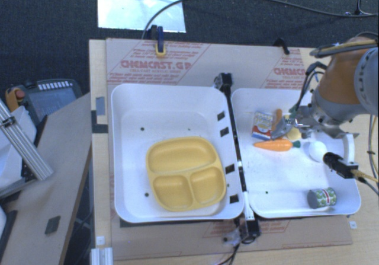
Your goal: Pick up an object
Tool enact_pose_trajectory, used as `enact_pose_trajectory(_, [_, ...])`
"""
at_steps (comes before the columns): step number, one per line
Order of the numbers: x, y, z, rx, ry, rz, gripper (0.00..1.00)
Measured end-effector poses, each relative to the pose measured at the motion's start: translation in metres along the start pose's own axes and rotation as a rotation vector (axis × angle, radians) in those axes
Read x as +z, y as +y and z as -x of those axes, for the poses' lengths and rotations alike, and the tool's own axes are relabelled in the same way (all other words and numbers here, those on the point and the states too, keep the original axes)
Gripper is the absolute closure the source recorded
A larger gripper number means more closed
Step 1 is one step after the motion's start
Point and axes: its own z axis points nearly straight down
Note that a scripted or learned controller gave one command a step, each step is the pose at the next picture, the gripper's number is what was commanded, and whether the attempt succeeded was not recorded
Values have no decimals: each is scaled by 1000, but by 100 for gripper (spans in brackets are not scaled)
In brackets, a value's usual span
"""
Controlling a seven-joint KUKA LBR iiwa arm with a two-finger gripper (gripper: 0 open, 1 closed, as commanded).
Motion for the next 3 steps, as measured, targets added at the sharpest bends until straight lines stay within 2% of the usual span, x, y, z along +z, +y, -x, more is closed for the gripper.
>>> enact_pose_trajectory(1, [40,0,-1,0,0,0,0])
enact_pose_trajectory(2, [27,2,0,0,-1,5,100])
enact_pose_trajectory(3, [-18,4,7,2,-2,8,100])
